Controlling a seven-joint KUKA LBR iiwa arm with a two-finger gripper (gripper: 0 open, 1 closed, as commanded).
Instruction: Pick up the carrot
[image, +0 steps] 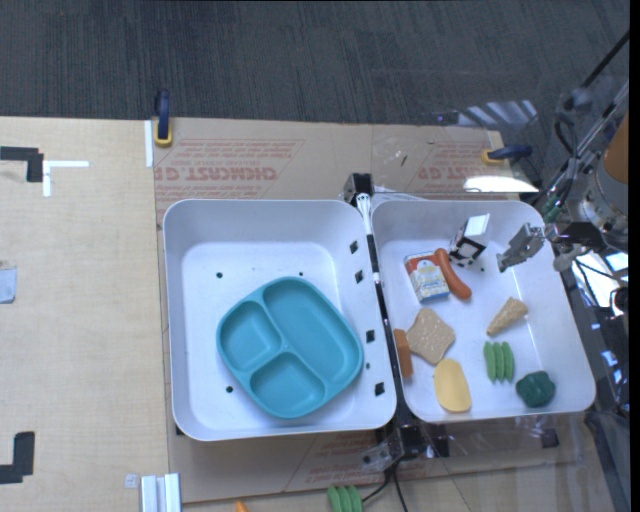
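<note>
My tool (522, 246) hovers open and empty near the upper right of the right bin (570, 330), while the carrot (402, 352) lies untouched against that bin's left wall beside the bread slice (431, 335); grasp not begun.

One camera watches me, fixed above the bench (80, 330) and looking down at a slant. It stands far enough back to take in both white bins whole: the left bin (190, 330) near the middle of its frame, the right bin (560, 370) toward the right side. The dark floor (320, 50) beyond the bench's far edge fills the top of its picture, so the lens faces away from the near edge and tilts downward. My arm (610, 170) comes in from the frame's right, with my gripper (520, 245) over the right bin's far part.
</note>
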